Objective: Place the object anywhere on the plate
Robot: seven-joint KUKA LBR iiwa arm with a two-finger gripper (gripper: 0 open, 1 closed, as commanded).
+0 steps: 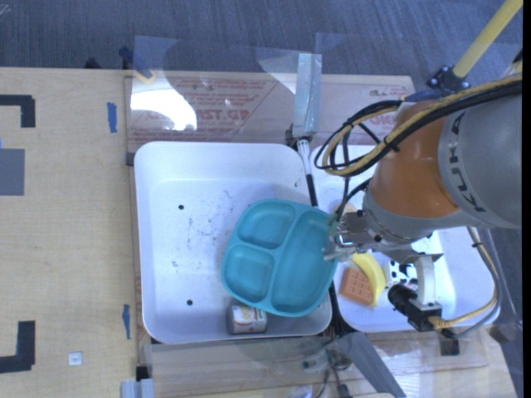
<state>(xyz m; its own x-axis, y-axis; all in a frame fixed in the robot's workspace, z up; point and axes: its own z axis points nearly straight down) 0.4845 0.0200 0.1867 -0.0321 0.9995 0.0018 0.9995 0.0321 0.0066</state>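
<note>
The big grey-and-orange arm [431, 172] is hanging right over the right bin [465, 288], and the hand [344, 240] is sitting at the teal divided plate's [278, 259] edge; can't tell how it's set. The waffle [357, 286] and banana [371, 274] are lying beside it, both probably light, rigid toys. I'd be pinching the waffle across its flat sides.

My arm [465, 152] reaches in from the right, its orange band above the wrist bent down over the divide between the two bins. My gripper [338, 243] hangs at the right rim of the teal plate [278, 259].
</note>
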